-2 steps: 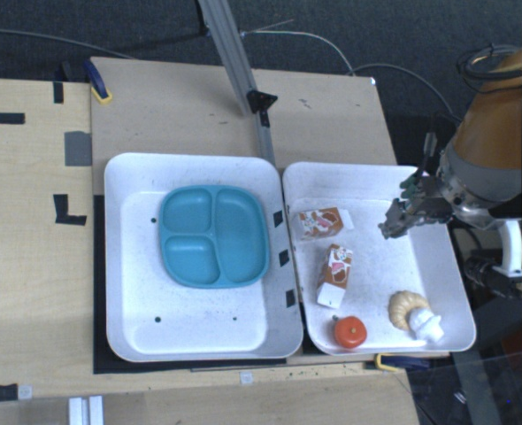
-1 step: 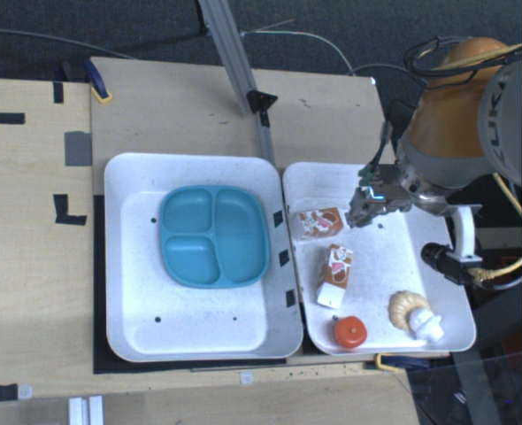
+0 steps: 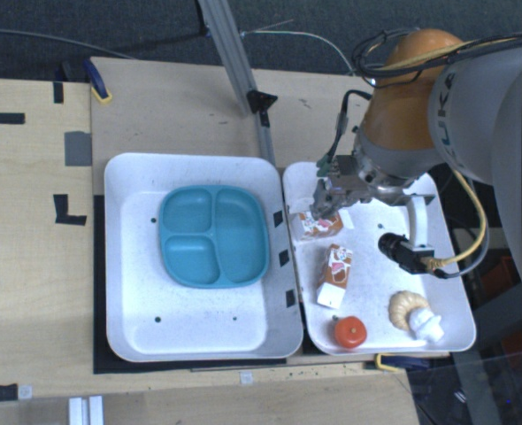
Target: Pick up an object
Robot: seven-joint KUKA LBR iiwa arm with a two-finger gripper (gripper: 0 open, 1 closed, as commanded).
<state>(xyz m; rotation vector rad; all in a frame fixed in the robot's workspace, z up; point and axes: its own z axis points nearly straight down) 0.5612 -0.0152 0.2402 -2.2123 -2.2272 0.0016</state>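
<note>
Reaching in from the right of the frame, the grey arm (image 3: 473, 104) with its orange band (image 3: 411, 78) hangs its gripper (image 3: 326, 204) over the upper left corner of the right bin (image 3: 451, 326), low above a small red-and-white packet (image 3: 318, 226) lying there. From this slanted look down I cannot tell how wide the gripper stands or whether it has hold of the packet; the wrist body covers too much of it. Below the packet, near the middle of the same bin, lies a second red-and-white packet (image 3: 335, 275), set more upright in the frame and apart from the first. Toward the lower edge of that bin sits a small red tomato-like ball (image 3: 350, 330), and to its right, near the lower right corner, a tan pastry-shaped piece (image 3: 406, 307) touches a white lump (image 3: 428, 327). A black cable end (image 3: 401, 251) hangs from the arm over the bin's right half. The left bin (image 3: 128, 326) holds a teal divided plate (image 3: 215, 235) with three compartments, lying flat in the bin's upper middle part. A metal pole (image 3: 230, 42) slants down from the top of the frame toward the gap between the bins.
</note>
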